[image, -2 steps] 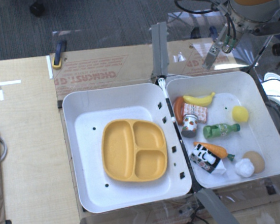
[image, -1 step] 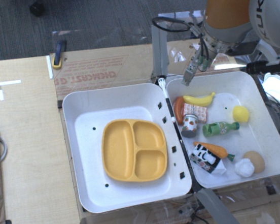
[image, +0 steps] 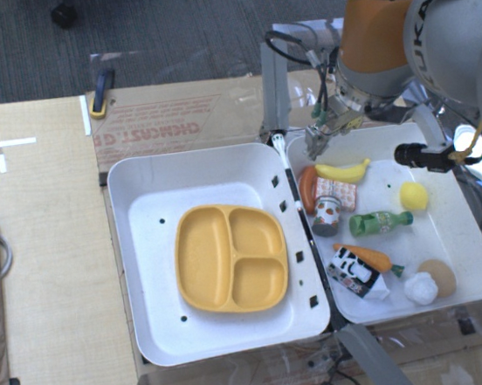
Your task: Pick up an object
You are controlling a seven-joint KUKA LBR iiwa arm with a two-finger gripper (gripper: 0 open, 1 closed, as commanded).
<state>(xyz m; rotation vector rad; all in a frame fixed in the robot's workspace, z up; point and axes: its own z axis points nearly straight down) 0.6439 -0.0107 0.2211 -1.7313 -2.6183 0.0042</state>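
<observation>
Two shallow white bins sit side by side on the worktop (image: 42, 284). The left bin (image: 142, 244) holds a yellow divided plate (image: 230, 257) with three compartments, lying flat near its middle.

The right bin (image: 466, 228) carries the pickable objects. A banana (image: 344, 170) lies near the far left corner, just beside a red-and-white packet (image: 325, 192). In front of that is a small round tin (image: 325, 217), and next to it a green bottle (image: 381, 222) lies on its side. A lemon (image: 414, 196) rests apart, toward the right wall. Closer to the near edge, a carrot (image: 366, 257) lies across a black-and-white packet (image: 354, 273), and a white crumpled ball (image: 420, 289) touches a tan egg-shaped object (image: 440, 275).

The end effector (image: 318, 140) hangs over the far left corner of the right bin, just above the banana (its tip is small and blurred here). Whether it is spread or closed cannot be told, and nothing shows between its tips.
</observation>
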